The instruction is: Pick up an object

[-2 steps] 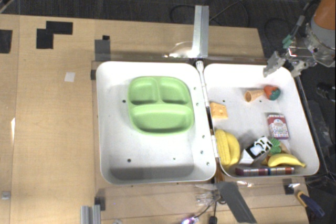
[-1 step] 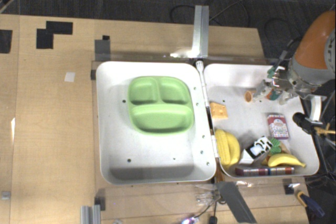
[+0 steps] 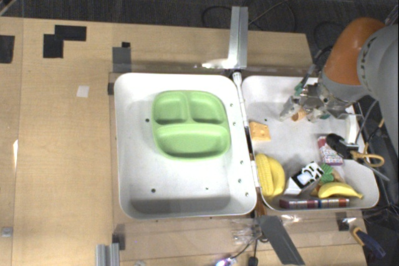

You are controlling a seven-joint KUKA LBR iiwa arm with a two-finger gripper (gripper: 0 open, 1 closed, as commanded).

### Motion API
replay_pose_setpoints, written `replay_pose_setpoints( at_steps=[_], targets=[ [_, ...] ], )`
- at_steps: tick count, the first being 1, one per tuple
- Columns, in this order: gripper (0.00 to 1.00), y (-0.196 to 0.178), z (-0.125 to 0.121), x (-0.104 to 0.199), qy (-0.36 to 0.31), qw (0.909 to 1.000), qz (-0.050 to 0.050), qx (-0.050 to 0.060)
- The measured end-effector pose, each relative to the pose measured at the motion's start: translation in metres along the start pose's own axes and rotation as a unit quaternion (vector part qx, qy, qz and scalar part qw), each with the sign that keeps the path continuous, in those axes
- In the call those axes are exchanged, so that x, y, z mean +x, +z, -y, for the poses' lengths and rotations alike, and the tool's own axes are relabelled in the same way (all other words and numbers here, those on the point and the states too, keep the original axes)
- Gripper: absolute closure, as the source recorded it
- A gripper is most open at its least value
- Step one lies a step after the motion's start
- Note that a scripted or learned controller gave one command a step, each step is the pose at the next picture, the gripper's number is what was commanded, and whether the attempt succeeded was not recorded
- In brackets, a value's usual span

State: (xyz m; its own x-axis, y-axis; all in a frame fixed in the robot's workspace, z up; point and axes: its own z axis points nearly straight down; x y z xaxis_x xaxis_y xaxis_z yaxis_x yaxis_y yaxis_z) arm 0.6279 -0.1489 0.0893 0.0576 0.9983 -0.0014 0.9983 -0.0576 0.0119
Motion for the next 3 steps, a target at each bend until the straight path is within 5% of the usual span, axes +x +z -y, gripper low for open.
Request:
replay_pose_setpoints(
  at_steps=[1, 2, 3],
  targets=[
    [0.00, -0.004, 0.137, -0.008, 0.029, 0.9996, 0.000, -0.001],
    [1.00, -0.016, 0.132, -0.004, 0.026, 0.9996, -0.003, -0.006],
    [1.00, -0.005, 0.136, 0.036, -0.216, 0.9763, 0.004, -0.007]
  ],
)
